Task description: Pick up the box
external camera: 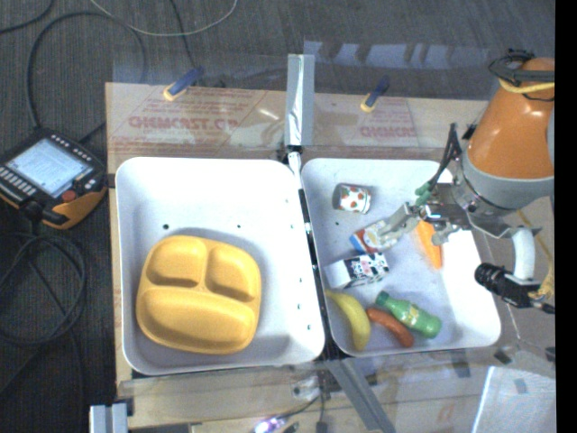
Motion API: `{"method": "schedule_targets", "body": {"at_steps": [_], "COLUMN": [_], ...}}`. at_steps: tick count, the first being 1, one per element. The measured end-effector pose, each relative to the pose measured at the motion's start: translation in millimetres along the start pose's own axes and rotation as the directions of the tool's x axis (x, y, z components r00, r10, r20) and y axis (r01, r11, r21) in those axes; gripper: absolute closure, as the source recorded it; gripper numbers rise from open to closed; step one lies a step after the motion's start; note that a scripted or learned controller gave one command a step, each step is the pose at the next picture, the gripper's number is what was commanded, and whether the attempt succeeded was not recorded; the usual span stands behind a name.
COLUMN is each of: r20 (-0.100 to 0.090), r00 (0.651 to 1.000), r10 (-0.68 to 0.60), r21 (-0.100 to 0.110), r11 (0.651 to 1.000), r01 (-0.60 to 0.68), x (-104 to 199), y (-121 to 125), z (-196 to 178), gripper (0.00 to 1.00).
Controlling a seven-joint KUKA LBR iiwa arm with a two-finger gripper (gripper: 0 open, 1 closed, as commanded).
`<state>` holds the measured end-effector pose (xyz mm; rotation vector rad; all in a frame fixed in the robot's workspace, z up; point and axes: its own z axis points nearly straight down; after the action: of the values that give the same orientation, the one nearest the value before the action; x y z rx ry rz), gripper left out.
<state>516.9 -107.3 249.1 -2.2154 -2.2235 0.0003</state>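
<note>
The two-finger gripper point(386, 231) hovers with fingers apart, approaching; the small black-and-white carton box point(365, 268) lies just below-left, so it must lower there

Dark grey carpet point(63, 350) surrounds a brown table point(212, 120) printed with faded red lettering. Black cables point(54, 25) loop across the floor at far left, near a handheld control pendant point(50, 177) with a lit screen and orange trim. Two blue-and-yellow clamps point(182, 82) grip the table's far edge under even light.
</note>
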Motion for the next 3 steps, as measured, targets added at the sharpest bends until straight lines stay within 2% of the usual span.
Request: {"method": "schedule_targets", "body": {"at_steps": [1,2,3], "r20": [0.006,0.004,0.004], "r00": [0.988,0.988,0.988], "r10": [-0.151,-0.151,-0.151], "r21": [-0.014,-0.016,-0.016], "r11": [0.988,0.988,0.988], "r01": [0.151,0.151,0.151], "x": [-9.0,-8.3,-8.3], "y": [66.6,67.4,67.3], "z": [142.9,133.3,133.4], "gripper": [0.0,1.0,0.0]}}
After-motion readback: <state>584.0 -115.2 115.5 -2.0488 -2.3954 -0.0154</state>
